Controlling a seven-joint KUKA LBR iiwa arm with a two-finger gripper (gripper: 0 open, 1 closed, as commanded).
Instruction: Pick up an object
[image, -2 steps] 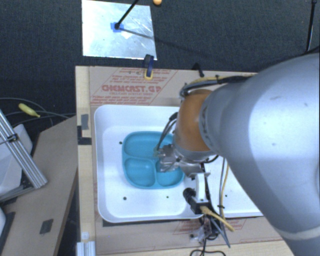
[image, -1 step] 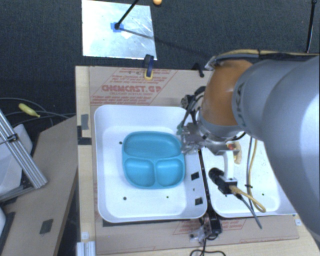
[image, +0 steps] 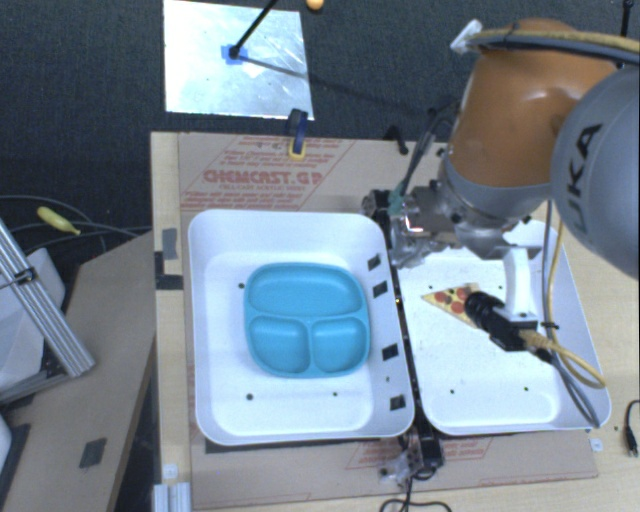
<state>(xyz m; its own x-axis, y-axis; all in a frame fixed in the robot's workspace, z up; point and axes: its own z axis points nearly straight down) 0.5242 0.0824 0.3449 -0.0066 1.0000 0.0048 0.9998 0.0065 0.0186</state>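
Observation:
A small toy pizza slice (image: 450, 298), yellow with red spots, lies in the right bin (image: 480, 400) near its middle. A blue divided plate (image: 305, 318) rests in the middle of the left bin (image: 225, 400). The grey arm with its orange band (image: 520, 100) hangs over the back of the right bin. Its gripper (image: 407, 232) sits low at the back left corner of that bin, close to the divider between the bins and just up and left of the pizza slice. Nothing shows held in it.
A white bar (image: 516, 282) and a black piece (image: 493, 320) with a yellow cable (image: 570, 362) hang from the arm just right of the pizza slice. Black clips line the divider (image: 392, 330). Cardboard lies under both bins.

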